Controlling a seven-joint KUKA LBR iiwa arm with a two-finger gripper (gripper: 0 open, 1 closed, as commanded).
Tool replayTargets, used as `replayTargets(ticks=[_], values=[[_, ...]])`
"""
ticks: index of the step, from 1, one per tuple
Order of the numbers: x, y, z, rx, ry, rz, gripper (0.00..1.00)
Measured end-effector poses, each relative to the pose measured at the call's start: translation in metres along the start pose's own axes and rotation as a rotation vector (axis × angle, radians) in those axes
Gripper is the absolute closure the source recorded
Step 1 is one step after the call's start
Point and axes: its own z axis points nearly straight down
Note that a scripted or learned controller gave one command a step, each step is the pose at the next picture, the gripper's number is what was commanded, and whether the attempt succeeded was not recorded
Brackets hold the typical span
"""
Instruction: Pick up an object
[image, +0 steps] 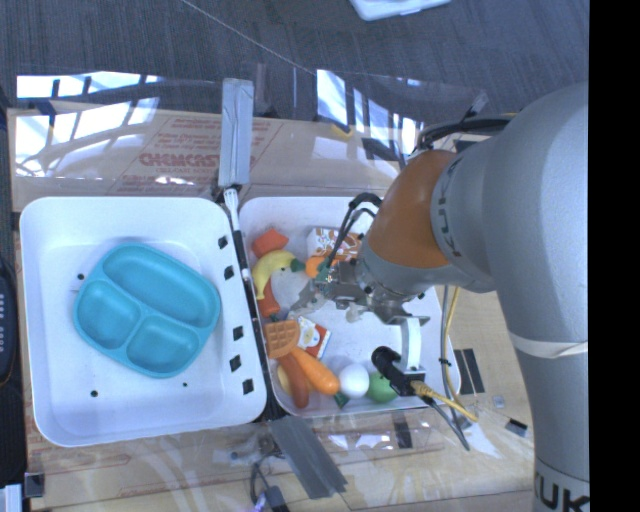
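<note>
The right bin (430, 345) holds several toy foods. A yellow banana (268, 268) lies by its left wall, with an orange piece (270, 243) just behind it. Nearer the front lie a waffle (282, 337), a carrot (316, 374), a white egg (354, 380) and a green piece (381, 389). A printed packet (328, 240) sits toward the back. My gripper (320, 288) hangs low over the bin's middle, just right of the banana, and the wrist hides what lies under it.
The left bin (60, 400) bears a blue divided plate (146, 310). A metal hinge strip (236, 140) runs between the bins. Cardboard lies behind them. My arm's bulk covers the right bin's right side, where cables (447, 400) trail over the front wall.
</note>
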Motion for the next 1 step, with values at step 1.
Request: replayTargets(ticks=[1], values=[[0.0017, -0.0417, 0.0273, -0.046, 0.004, 0.020, 0.00]])
